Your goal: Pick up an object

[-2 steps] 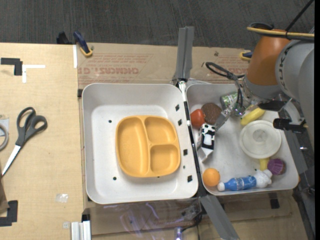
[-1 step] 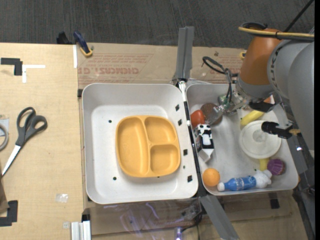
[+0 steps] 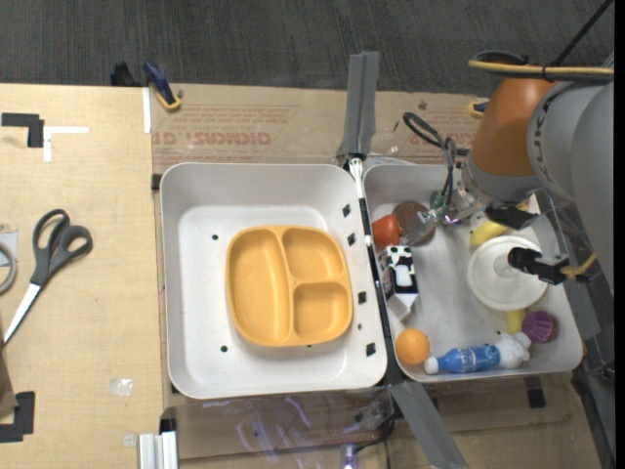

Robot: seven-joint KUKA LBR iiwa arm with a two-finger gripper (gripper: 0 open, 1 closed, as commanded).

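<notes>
Tool (image 3: 437,210) low in right bin (image 3: 562,360), just beside a red ball (image 3: 386,230); grip state impossible to tell. Also there: orange ball (image 3: 412,346), blue bottle (image 3: 474,359), white cup (image 3: 505,272). Yellow divided plate (image 3: 289,285) in left bin (image 3: 186,291).

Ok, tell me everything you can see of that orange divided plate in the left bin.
The orange plate looks like smooth matte plastic, a rounded rectangle with three compartments: one long on its left, two smaller on its right. It lies flat, right side up, slightly rotated, near the middle of the left bin, resting on the bin floor, touching nothing else.
</notes>
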